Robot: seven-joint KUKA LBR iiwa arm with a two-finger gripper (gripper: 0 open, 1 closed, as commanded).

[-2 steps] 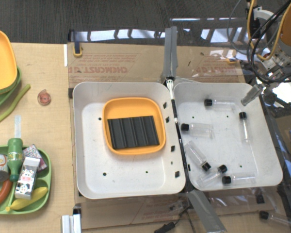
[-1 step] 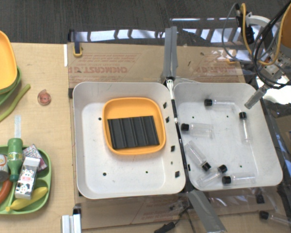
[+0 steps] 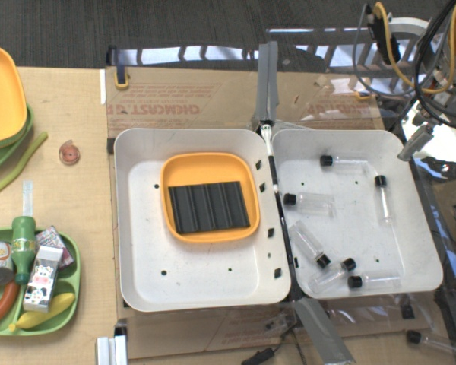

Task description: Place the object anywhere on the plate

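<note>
Gripper fingers: cannot tell. Clear tubes lie scattered lower right, plate centre-left; risk: smooth tubes may roll or slip from grasp.

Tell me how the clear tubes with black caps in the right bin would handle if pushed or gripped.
The clear tubes look cylindrical and lie on their sides, so a push would probably roll them. Their smooth plastic looks slippery. They seem thin and light, likely to skid across the right bin.

An orange plate bears a dark grey ribbed object in a white bin.
</note>
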